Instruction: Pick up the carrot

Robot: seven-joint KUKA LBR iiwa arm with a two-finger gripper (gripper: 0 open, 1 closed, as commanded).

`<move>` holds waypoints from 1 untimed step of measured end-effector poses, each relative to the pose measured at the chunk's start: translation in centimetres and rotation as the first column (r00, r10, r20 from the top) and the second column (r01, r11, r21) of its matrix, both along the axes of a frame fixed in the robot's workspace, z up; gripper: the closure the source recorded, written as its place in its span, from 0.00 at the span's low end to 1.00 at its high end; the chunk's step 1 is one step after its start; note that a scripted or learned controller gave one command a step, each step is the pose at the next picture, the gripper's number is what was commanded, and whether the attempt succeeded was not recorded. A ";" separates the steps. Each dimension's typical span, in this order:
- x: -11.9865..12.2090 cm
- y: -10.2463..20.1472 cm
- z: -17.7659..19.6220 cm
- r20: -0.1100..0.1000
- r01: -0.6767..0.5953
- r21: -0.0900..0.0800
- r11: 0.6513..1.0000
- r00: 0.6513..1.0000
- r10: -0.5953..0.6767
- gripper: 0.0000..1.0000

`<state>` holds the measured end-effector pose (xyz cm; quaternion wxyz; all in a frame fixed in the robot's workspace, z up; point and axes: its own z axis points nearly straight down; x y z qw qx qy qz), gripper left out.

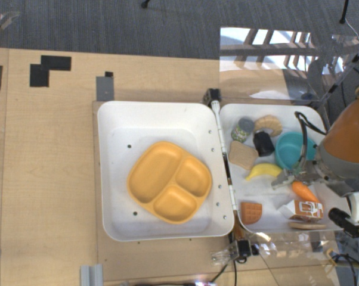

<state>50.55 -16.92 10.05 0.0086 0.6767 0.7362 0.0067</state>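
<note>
At the near edge of the bench (42,177), cables and clear plastic clutter (269,246) lie just below the two bins. The right bin (257,109) holds the toys: nearest the front are a small orange waffle-like piece (251,211) by the left wall and a small carton with orange print (309,208) resting over a flat brown item (305,223) toward the right. Just behind the carton lies the carrot (303,190), orange, tilted with its narrow end pointing up-left, on the bin floor. The gripper (288,178) sits right at that upper-left end of the carrot, its metal fingers (281,182) close beside the tip; whether they are spread or closed cannot be told here, and the carrot does not visibly sit between them. The grey arm with its orange band (349,133) comes in from the right, above the bin's right side. Left of the gripper is a yellow banana (263,171), and behind it a tan square sponge-like block (243,155). Farther back stand a teal cup (293,149), a black object (263,143), a grey-green lump (244,128) and a round tan bun-like piece (268,124). The left bin (117,219) carries a yellow divided plate (169,182) with three sections near its middle. Beyond the bins are black marks (48,69) on the bench and dark carpet (108,16).
</note>
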 end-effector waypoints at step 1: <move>0.3 0.1 1.1 0.007 -0.007 -0.002 1.000 1.000 0.007 1.00</move>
